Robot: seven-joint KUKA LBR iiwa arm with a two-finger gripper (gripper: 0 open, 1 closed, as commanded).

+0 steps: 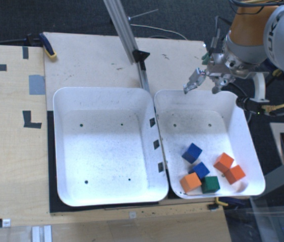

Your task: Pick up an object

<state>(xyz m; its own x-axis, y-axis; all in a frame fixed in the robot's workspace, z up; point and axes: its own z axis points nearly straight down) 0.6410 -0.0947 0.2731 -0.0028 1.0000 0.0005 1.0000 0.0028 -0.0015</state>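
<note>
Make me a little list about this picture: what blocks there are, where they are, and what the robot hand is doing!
blocks: two blue, three orange, one green
where: near corner of the right bin
left bin: no blocks
gripper: open, above the right bin's far edge
holding: nothing

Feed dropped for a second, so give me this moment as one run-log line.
gripper: open, holding nothing, above far rim of right bin | blocks: six clustered near corner, untouched | left bin: no blocks | pick: not started
</note>
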